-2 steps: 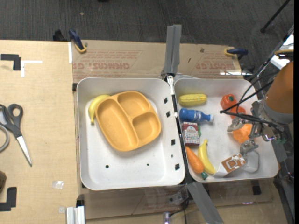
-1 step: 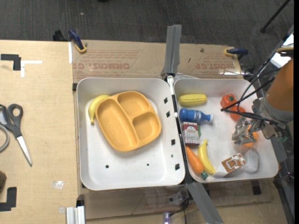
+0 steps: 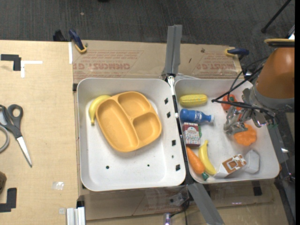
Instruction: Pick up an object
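The right bin (image 3: 267, 172) holds a corn cob (image 3: 193, 99), a blue bottle (image 3: 194, 116), a small red and white box (image 3: 191, 135), a carrot (image 3: 195, 160), a small banana (image 3: 206, 157), an orange lump (image 3: 246, 136) and a brown and white carton (image 3: 234, 164). A red item (image 3: 227, 101) lies at the back, partly hidden by cables. My gripper (image 3: 233, 124) hangs low over the right half of this bin, just left of and above the orange lump. Nothing can be seen held in it.
The left bin (image 3: 93, 172) holds a yellow divided plate (image 3: 128, 121) with a banana (image 3: 97, 105) tucked behind its left edge. Scissors (image 3: 18, 130) lie on the bench at far left. The arm's orange band (image 3: 279, 74) looms over the right bin's far right side.
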